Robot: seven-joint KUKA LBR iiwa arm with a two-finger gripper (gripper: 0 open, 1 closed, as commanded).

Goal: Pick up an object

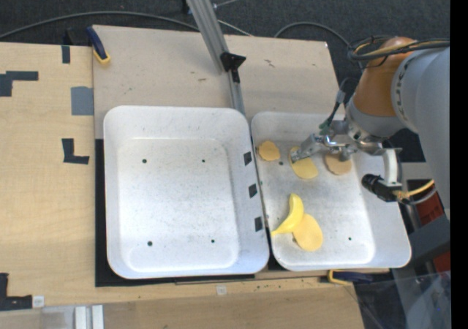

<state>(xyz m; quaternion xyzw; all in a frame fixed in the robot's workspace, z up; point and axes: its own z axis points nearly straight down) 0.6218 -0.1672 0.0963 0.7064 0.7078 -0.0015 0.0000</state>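
Objects: yellow chips (305,168) are lying flat and pale in the right bin (380,247), right of centre frame.
Gripper: gripper (311,150) is hovering over them; its opening, I cannot tell.
Surface: left bin (175,188) is sitting beside it, speckled white.
Edges: banana-like piece (292,215) is nearing the dividing rim.

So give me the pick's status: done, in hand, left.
Done: the arm has reached into the right bin, gripper low among the yellow pieces. In hand: nothing visibly; it sits by the piece near the bin's top. Left: grasp and lift one.
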